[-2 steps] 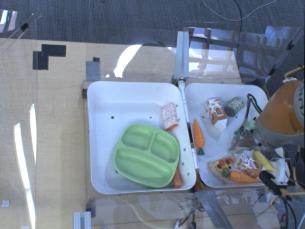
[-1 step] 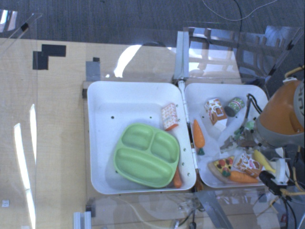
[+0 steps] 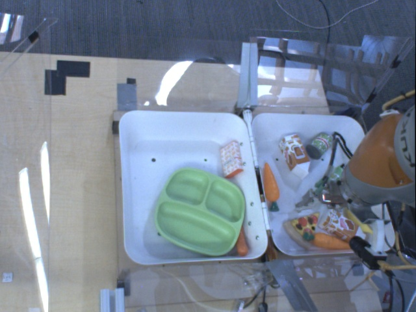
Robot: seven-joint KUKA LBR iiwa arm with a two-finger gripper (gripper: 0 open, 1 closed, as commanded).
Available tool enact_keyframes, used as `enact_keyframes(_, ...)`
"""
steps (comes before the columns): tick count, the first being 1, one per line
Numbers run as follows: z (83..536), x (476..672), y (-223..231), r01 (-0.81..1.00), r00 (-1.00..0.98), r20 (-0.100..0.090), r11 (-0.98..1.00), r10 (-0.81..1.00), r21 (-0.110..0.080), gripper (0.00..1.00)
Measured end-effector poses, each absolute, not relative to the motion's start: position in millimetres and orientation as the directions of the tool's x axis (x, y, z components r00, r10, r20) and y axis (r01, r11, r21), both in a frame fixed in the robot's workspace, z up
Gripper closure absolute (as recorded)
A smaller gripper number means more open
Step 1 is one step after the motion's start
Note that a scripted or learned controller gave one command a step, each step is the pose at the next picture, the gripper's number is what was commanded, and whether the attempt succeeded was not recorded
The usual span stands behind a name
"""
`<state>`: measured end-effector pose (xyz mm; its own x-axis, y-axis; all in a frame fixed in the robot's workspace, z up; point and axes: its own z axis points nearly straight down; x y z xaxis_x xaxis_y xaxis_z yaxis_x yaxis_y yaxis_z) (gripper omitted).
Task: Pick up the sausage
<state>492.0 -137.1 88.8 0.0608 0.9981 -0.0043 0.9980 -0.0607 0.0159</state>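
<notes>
Sausage lies just below claw.

Dark grey carpet floor along the top. Light wooden bench top on the left, with black tape marks near its far edge. Bright shiny patches of light on a see-through sheet. Thin grey cable looping over the carpet.
</notes>
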Motion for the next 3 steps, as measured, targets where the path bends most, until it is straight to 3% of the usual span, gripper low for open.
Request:
enact_keyframes(1,99.0,495.2,-136.9,0.998,0.060,-0.003,-0.059,0.998,0.021,1.00)
enact_keyframes(2,104.4,526.7,-131.8,0.988,0.155,0.000,-0.155,0.988,0.002,1.00)
enact_keyframes(3,90.2,507.9,-130.0,0.990,0.140,0.001,-0.140,0.990,0.020,1.00)
